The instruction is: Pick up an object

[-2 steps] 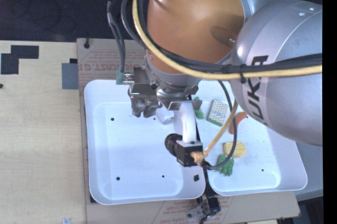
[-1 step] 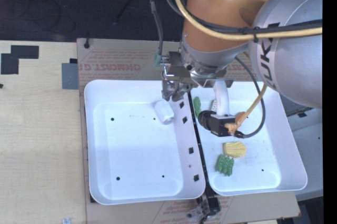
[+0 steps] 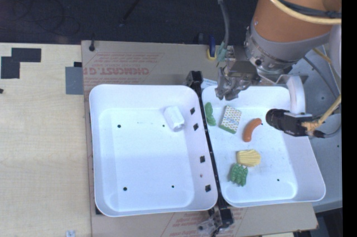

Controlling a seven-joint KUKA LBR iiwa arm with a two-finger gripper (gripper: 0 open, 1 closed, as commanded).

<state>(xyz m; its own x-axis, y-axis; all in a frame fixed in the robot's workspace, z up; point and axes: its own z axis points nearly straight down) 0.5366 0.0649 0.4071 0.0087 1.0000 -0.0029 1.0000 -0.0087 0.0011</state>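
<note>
Camera view puts your gripper [image 3: 227, 91] above the right bin [image 3: 304, 188]; its opening I cannot tell. Nearest, the checkered sponge block [image 3: 230, 119] lies just toward six o'clock.

Orange sausage [image 3: 252, 129], yellow corn [image 3: 248, 158], white bins [image 3: 106, 97].

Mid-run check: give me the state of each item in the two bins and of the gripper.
Gripper: above right bin's far edge, nothing seen held.
White cup: on its side, left bin.
Patterned block: lying flat, right bin.
Sausage: lying loose.
Yellow corn: lying loose.
Green toy: lying loose.
Green pod: against the bin's left wall.
</note>
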